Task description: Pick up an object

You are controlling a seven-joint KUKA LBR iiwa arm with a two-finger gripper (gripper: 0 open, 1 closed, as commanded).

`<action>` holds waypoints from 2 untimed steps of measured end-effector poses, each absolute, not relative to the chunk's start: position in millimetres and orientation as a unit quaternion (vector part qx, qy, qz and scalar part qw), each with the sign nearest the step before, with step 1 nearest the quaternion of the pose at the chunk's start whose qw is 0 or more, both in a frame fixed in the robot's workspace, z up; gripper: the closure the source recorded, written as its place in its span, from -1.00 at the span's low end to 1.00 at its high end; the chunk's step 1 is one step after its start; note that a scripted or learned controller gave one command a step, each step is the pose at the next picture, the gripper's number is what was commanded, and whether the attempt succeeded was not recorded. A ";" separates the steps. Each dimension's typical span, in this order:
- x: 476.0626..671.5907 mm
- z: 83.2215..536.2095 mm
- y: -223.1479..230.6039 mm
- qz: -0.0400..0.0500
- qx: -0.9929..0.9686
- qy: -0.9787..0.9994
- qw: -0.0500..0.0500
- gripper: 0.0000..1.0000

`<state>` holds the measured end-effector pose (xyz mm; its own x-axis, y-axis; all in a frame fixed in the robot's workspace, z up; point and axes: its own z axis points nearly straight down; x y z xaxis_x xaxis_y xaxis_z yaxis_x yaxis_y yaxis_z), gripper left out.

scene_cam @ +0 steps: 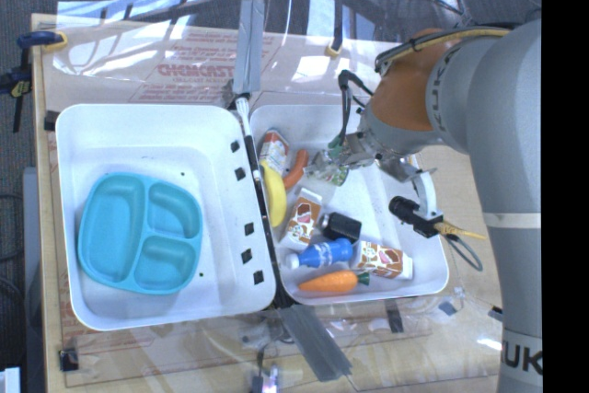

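Observation:
My gripper [337, 163] is low in the right bin [425, 276], near its upper middle, beside a small orange piece [296, 167]. I see nothing held in it. Along the bin's left wall lie a red and white can [272, 146] and a yellow banana [273, 194]. Further forward are a brown and white carton [304, 221], a black cylinder [343, 225], a blue bottle [326, 253], a second carton [383, 263] and an orange carrot [328, 283].
The left bin [74, 129] holds a light blue divided plate [140, 233]. A ridge with black clips [250, 202] separates the two bins. The grey arm with its orange band [405, 97] covers the right bin's far right corner.

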<state>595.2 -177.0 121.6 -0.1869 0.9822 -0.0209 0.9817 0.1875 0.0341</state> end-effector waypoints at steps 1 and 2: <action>595.1 121.5 -176.9 0.006 0.637 0.770 0.019 -1.00; 575.3 108.5 -175.8 -0.001 0.666 0.746 -0.002 -1.00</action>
<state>575.3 -175.8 108.5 -0.1133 0.9936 0.0010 0.9935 0.1133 -0.0039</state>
